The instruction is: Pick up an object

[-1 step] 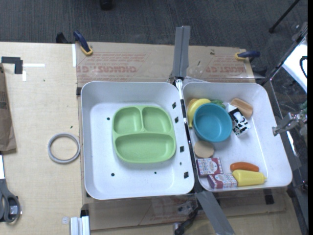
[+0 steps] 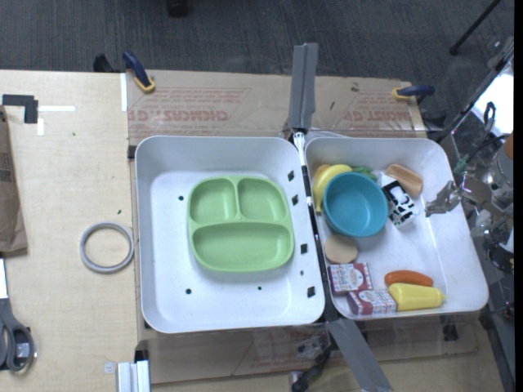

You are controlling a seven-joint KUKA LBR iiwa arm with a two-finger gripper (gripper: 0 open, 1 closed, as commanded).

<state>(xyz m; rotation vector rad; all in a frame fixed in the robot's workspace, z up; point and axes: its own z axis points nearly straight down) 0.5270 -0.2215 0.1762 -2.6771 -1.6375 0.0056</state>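
The right bin [image 2: 458, 256] holds a blue bowl [image 2: 355, 204] with a yellow piece [image 2: 327, 175] and a bit of green [image 2: 364, 171] behind it. A tan bread-like piece [image 2: 404, 178] and a black-and-white item [image 2: 400, 204] lie to the bowl's right. In front are a tan round disc [image 2: 341, 250], two small cartons [image 2: 350, 278] [image 2: 372, 301], an orange carrot-like piece [image 2: 409, 278] and a yellow block [image 2: 419, 297]. My gripper [image 2: 444, 200] hangs at the bin's right rim, right of the black-and-white item, and I see nothing in it.
The left bin [image 2: 159, 243] holds a green divided plate [image 2: 241, 223]. A grey ring [image 2: 107, 246] lies on the wooden bench to the left, with scissors [image 2: 15, 343] at the bottom left. Clamps and a grey post [image 2: 303, 84] stand behind the bins.
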